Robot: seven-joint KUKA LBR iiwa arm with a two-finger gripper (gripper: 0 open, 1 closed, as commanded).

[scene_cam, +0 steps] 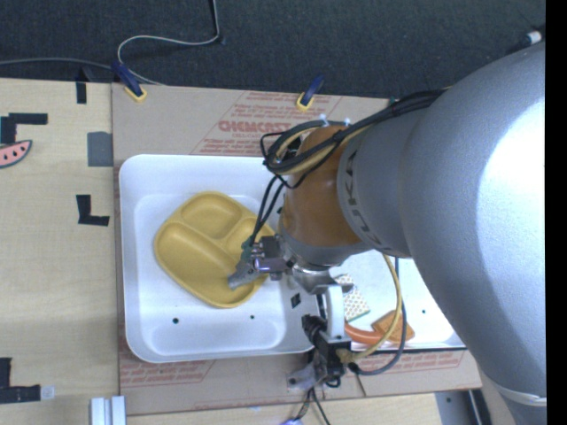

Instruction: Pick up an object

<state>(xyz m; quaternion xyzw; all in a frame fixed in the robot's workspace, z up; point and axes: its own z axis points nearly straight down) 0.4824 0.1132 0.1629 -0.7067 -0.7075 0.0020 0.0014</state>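
A yellow divided plate (202, 244) lies in the left white bin (146, 326), slightly tilted, with its right part under the arm. My gripper (248, 271) hangs over the plate's lower right rim, low and close to it. I cannot tell whether it touches the plate. The grey arm with its orange band (314, 202) covers the wall between the bins and most of the right bin.
In the right bin (434, 335), an orange object (383, 330) and a checkered item (355, 304) peek out below the arm. Black cables (288, 153) loop around the wrist. The bins sit on cardboard (177, 122) held by yellow clamps (310, 96).
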